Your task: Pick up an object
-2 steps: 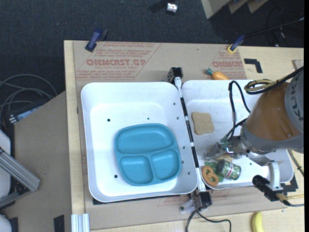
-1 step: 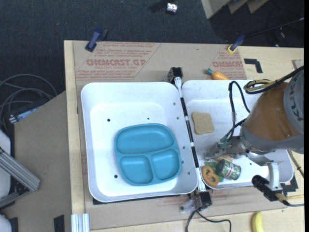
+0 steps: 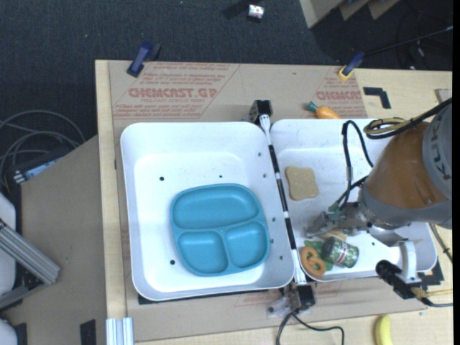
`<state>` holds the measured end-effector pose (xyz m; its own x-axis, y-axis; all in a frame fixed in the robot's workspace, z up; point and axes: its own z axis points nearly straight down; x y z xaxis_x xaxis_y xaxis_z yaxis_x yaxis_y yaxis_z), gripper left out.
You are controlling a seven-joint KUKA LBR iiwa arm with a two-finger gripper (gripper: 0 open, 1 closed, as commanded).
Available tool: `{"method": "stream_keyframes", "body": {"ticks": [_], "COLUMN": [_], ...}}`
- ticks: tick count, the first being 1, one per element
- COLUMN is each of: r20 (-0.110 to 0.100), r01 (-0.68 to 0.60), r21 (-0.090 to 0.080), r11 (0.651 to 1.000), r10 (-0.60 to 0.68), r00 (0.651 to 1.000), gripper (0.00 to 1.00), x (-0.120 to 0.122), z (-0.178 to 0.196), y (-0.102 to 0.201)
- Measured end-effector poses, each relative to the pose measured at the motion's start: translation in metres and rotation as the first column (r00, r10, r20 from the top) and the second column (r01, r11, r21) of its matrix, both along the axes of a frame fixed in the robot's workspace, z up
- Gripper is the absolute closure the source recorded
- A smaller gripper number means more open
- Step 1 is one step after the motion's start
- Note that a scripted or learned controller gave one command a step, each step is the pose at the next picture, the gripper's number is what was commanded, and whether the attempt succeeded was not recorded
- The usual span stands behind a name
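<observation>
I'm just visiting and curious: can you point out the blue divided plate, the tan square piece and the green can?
Blue divided plate [image 3: 215,205]: camera view, large upper compartment.
Tan square piece [image 3: 302,182]: camera view, its middle.
Green can [image 3: 338,252]: camera view, its side.

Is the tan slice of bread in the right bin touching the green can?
Apart. The camera view shows bare white bin floor between the bread slice, up near the divider, and the green can, lying lower by the gripper.
</observation>
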<state>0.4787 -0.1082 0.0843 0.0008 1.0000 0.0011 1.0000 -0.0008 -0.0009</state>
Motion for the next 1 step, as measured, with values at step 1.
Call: {"method": "stream_keyframes", "body": {"ticks": [1], "r20": [0.001], "r01": [0.0], "r21": [-0.001], "r11": [1.0], "r10": [0.0], "r00": [1.0], "gripper": [0.0], "x": [0.0001], "z": [0.0], "y": [-0.003]}}
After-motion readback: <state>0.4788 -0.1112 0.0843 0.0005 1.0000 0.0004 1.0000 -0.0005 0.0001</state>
